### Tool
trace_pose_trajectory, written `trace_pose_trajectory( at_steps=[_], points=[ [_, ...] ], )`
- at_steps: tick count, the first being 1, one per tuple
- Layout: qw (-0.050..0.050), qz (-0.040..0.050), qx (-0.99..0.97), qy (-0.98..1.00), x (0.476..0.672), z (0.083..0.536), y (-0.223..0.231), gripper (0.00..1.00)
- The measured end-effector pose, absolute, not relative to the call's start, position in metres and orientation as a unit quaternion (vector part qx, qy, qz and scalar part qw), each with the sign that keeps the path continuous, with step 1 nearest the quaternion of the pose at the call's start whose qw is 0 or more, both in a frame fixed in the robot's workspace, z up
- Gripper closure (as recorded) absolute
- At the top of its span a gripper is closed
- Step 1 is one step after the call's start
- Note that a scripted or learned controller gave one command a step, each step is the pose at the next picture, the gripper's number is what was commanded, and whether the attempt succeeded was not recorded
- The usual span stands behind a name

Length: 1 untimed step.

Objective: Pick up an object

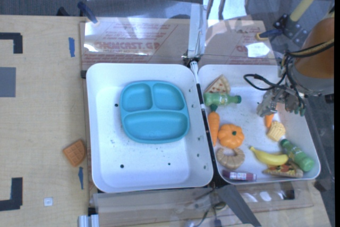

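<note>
We see the gripper [273,105] above the right bin [311,138]; its fingers' state we cannot tell. The toy corn [275,130] looks light, rigid, best pinched midway.

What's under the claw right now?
Below the claw lie a small orange piece and a pale yellow corn-like piece on the right bin floor. Anything directly beneath is hidden.

Arm [319,50] cut off at right
</note>
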State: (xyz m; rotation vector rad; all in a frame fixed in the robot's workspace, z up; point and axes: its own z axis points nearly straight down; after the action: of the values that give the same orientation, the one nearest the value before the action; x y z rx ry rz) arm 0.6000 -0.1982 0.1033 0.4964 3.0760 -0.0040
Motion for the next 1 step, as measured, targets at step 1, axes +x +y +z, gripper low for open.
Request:
trace_pose_trajectory(
  at_steps=[1],
  points=[
    [0.006,-0.0011,-0.015,1.0,0.5215,0.0901,-0.1831,1.0]
  ],
)
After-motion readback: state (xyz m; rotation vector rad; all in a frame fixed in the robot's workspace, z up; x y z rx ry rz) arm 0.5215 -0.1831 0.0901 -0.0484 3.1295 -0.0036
